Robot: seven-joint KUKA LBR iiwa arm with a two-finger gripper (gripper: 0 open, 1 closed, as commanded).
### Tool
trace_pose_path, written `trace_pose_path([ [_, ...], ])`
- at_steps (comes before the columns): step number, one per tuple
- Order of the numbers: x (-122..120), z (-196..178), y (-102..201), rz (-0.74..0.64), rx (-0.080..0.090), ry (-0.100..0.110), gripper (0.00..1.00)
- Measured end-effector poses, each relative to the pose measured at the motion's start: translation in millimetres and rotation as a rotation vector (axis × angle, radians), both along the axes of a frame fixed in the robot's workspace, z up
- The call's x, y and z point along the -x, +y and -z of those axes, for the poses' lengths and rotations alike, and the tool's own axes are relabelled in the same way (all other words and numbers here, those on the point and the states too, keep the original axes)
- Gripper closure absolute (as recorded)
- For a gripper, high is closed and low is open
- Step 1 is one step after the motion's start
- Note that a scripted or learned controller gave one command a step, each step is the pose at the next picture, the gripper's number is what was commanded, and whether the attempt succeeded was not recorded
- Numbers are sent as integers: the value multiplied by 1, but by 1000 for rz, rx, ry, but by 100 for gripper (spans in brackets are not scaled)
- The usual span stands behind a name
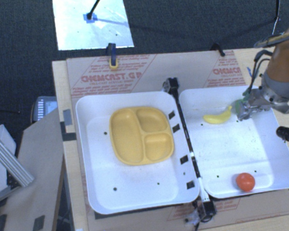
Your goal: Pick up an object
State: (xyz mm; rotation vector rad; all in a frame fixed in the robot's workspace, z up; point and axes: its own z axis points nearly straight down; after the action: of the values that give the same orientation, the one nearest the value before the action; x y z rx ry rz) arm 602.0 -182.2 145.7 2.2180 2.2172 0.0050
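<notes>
**Gripper at the banana's tip: an end-on grab is the risk**

Start with the two white bins. The left bin (99, 194) holds a yellow divided plate (140, 135), lying flat near its middle. The right bin (271, 145) holds the two things you could pick, and the arm (285, 67) reaches into it from the right, over its upper right part.

The banana (217, 117) lies flat in the upper part of the right bin. Its long axis runs roughly left to right with a slight upward bow at the right end, and that right tip points straight at the gripper (242, 110), which sits just beside it, perhaps touching (the overlap is too small to settle). You cannot tell from here how far the jaws are parted, nor whether anything sits between them.

What could go wrong: closing near the tapered tip gives little to grip, so the banana may squirt leftward or pivot away. A push along its axis would merely slide it across the smooth floor.

The tomato (245, 181), small and round, sits near the lower rim, well apart from the gripper; it would likely roll if nudged.
</notes>
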Motion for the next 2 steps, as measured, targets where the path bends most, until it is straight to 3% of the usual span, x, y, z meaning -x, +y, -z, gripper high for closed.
trace_pose_path([
  [2, 8, -101, -7, -2, 0, 0, 100],
])
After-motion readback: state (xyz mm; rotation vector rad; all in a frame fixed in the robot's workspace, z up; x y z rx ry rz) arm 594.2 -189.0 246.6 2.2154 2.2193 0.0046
